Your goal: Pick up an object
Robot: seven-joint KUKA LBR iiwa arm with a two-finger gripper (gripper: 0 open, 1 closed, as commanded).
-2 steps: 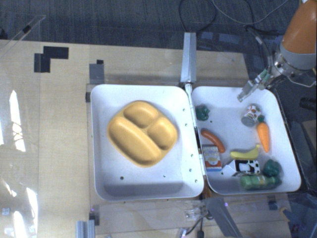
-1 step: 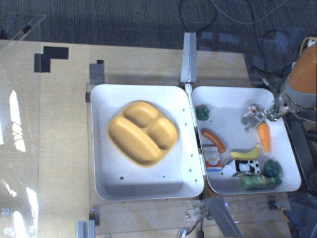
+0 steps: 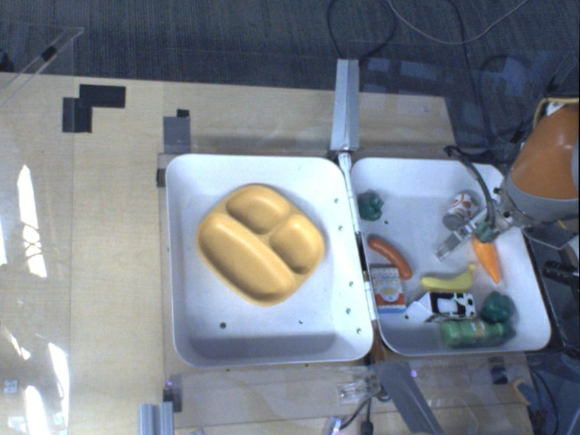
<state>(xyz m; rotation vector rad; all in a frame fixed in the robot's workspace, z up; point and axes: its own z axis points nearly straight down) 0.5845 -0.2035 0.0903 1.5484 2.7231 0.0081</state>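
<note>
My gripper (image 3: 459,230) hangs low over the upper right part of the right bin (image 3: 412,184), reaching in from the right under the orange-banded arm (image 3: 548,163). An orange carrot (image 3: 488,260) lies right beside it, just below and to the right. A small round silvery item (image 3: 462,204) sits just above it. Further left are a red sausage (image 3: 390,256) and a green leafy piece (image 3: 370,207). Below lie a yellow banana (image 3: 449,281), a black-and-white block (image 3: 451,305), a green bottle (image 3: 472,333) and a dark green lump (image 3: 497,308).
The left bin (image 3: 186,243) holds a yellow three-compartment dish (image 3: 261,241). A small red and white carton (image 3: 388,288) rests against the divider wall of the right bin. A metal post (image 3: 345,107) stands behind the bins, with cables at the back right.
</note>
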